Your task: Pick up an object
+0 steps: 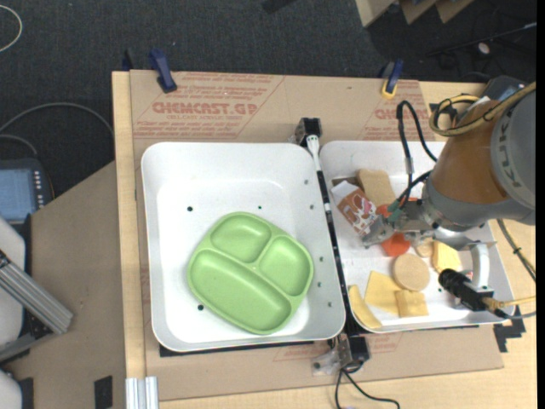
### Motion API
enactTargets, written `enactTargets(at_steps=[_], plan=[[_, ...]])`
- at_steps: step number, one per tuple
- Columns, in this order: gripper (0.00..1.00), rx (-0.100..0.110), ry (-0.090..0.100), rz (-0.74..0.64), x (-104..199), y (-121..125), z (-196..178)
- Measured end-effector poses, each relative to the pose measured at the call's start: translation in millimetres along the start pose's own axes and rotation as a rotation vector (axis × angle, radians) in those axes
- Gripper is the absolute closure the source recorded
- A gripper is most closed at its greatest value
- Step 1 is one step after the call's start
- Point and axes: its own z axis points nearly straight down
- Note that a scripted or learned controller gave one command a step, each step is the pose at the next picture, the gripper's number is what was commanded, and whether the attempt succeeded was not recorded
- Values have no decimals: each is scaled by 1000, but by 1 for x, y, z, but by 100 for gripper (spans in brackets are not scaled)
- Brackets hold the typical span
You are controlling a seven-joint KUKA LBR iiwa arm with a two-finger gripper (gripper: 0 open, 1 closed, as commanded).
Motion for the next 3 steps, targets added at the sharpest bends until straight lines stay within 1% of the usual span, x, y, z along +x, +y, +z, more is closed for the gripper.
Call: enactTargets(at_steps=[1,2,3], plan=[[0,1,0,-3,-1,11,21],[100,-3,-1,-2,-1,12,9],[100,-9,4,-12,79,17,-86]])
